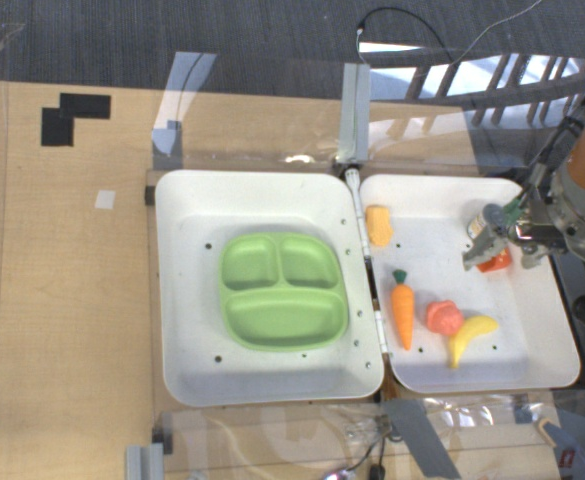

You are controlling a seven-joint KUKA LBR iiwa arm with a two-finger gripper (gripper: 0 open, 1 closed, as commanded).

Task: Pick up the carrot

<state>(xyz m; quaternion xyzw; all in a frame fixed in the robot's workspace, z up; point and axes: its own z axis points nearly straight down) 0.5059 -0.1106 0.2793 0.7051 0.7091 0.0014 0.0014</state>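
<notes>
The carrot [403, 313], orange with a green top, lies in the right bin [427, 368] near its left wall, tip pointing toward the front. My gripper [484, 250] hovers over the right part of that bin, to the upper right of the carrot and well apart from it. A small red-orange object [494, 262] lies right under its fingers; whether the fingers touch it I cannot tell.
A yellow-orange piece [379, 225] lies at the back left of the right bin. A pink-red fruit [444, 317] and a yellow banana [469, 336] lie just right of the carrot. The left bin [187, 268] holds a green divided plate [283, 290].
</notes>
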